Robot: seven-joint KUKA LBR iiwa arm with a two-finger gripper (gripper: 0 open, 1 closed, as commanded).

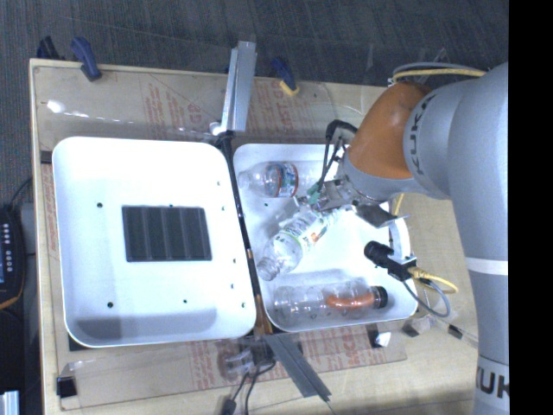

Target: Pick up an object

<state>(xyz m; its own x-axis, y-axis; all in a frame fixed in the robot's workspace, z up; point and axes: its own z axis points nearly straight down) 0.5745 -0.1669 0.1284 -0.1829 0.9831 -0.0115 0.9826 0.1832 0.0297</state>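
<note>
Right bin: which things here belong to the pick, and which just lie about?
Job:
clear plastic bottle with red-blue label
clear plastic bottle lying slantwise
clear plastic bottle with orange cap end
gripper

Lying about:
left white bin
blue clamps
</note>
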